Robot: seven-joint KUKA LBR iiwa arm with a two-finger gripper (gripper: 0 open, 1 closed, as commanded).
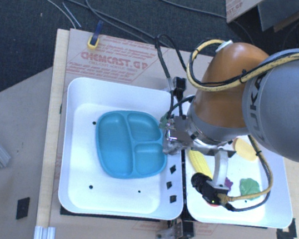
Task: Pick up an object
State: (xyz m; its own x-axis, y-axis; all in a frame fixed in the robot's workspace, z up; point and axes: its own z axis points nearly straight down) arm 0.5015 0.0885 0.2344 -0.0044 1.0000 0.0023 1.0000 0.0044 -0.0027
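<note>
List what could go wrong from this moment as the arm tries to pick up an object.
1. The small items, a yellow corn-like piece, a green piece and a pale yellow piece, lie close together in the right bin, so a grasp may nudge neighbours.
2. The arm's wrist hangs over the divide between bins, beside the blue divided tray, and could bump it.

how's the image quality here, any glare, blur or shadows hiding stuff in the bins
Camera view: even, soft light; mild glare whitens the left bin, though the blue plate stays sharp. The arm looms close and slightly soft, shading and hiding much of the right bin; the corn and green item stay readable.
</note>
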